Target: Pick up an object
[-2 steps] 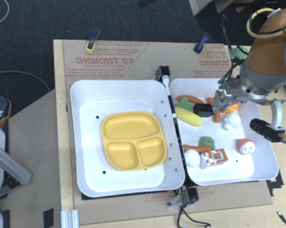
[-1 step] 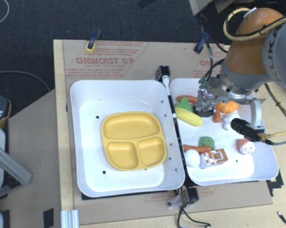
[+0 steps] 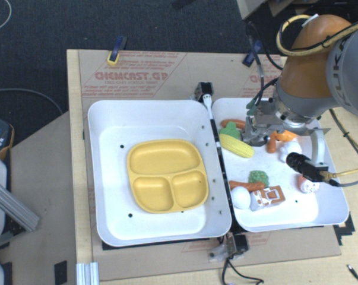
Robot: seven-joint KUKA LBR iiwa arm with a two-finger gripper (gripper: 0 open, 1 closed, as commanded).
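Hovering over the right bin (image 3: 321, 215) — gripper (image 3: 255, 136) beside corn (image 3: 235, 145); grip state unclear.

Your arm (image 3: 321, 52) reaches in from the right, orange band uppermost, wrist angled down over the right bin (image 3: 327, 215). Gripper (image 3: 256, 134) sits low at that bin's upper-left corner.

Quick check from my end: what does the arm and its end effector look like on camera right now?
The arm is grey with a broad, glossy orange band above the wrist. A yellowish cable loops beside the band, and thin dark cables run down to the end effector, a dark metallic assembly.
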